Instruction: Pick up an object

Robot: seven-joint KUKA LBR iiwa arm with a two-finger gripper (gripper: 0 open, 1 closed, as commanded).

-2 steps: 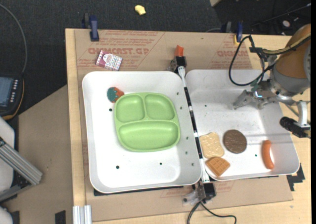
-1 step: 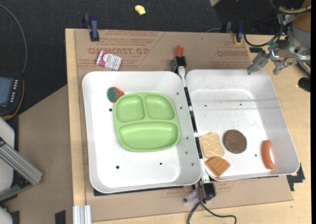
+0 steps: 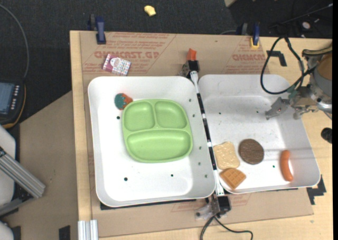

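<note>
The right bin holds a tan cracker, a round brown cookie, an orange-brown square piece and an orange sausage, all near its front edge. My gripper hangs over the right bin's far right part, well behind these items. Its two fingers are spread apart, open, with nothing between them. The left bin holds a green divided plate and a small red and green object by the plate's far left corner.
A pink packet lies on the cardboard behind the left bin. Clamps sit at the joint between the bins. Black cables loop near the arm at the right. A yellow scrap lies on the dark floor.
</note>
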